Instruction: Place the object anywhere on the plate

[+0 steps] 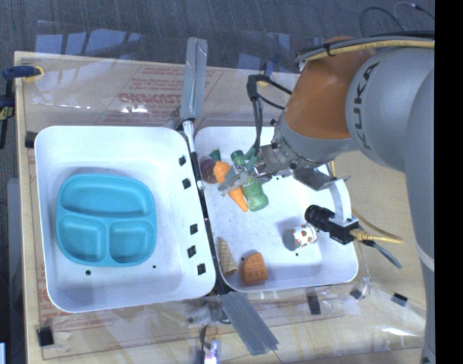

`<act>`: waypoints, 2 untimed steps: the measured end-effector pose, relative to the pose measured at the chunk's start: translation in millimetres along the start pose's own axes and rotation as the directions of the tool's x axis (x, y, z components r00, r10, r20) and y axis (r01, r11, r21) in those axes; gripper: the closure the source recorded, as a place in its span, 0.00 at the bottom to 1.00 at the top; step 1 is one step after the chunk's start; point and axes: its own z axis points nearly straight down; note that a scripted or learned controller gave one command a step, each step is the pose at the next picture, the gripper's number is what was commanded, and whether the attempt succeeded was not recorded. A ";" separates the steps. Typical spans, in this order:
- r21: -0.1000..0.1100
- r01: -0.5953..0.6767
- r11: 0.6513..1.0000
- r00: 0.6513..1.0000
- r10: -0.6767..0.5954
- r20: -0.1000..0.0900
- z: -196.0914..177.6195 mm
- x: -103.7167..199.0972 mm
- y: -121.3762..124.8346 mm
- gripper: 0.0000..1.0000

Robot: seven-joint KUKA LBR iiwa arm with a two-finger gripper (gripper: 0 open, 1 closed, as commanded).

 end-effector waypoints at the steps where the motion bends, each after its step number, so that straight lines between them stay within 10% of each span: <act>1: 0.001 0.120 0.993 0.993 -0.120 0.000 4.7 62.9 46.6 1.00; 2: 0.004 0.138 0.990 0.990 -0.138 0.000 57.3 142.6 54.9 1.00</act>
